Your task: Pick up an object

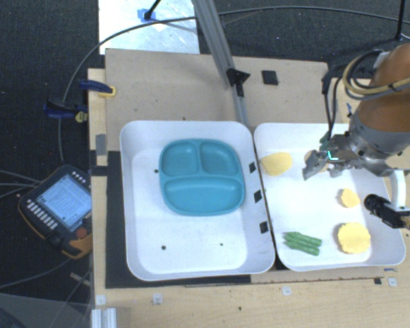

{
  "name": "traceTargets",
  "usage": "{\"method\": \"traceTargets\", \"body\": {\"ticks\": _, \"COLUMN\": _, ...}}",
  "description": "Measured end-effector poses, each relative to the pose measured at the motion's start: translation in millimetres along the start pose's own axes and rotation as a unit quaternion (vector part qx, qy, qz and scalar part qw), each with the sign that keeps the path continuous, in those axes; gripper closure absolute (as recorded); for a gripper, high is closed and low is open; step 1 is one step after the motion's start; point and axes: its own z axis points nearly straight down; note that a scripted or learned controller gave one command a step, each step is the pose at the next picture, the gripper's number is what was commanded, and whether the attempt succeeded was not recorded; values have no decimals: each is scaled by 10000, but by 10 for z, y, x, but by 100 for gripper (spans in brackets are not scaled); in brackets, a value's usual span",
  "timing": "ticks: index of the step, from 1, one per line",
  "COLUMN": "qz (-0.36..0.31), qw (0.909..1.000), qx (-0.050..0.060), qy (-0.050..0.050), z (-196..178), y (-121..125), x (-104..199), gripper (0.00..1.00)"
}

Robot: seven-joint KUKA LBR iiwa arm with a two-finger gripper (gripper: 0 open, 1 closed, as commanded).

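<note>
The right bin (294, 210) holds a yellow oval piece (277, 163) at its upper left, a small yellow chunk (348, 198) at the right, a round yellow piece (354, 238) at the lower right and a green bean pod (302, 242) near the front. My gripper (318, 164) hangs over the right bin's upper middle, to the right of the yellow oval piece and apart from it. Nothing shows between its fingers.
The left bin (143, 238) bears a blue divided plate (202, 177). A slanted grey pole (215, 33) crosses the bench's back edge. A teach pendant (58, 207) lies off the bench at the left. A black fitting (386, 210) juts from the arm over the right bin.
</note>
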Motion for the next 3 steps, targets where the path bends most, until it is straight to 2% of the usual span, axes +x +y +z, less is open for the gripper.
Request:
{"method": "traceTargets", "body": {"ticks": 1, "qz": -2, "qw": 10000, "qx": -19, "qy": -2, "z": -16, "y": 10, "x": 0, "gripper": 0}}
{"method": "traceTargets", "body": {"ticks": 3, "qz": 14, "qw": 10000, "qx": 2, "qy": 0, "z": 1233, "y": 55, "x": 0, "gripper": 0}}
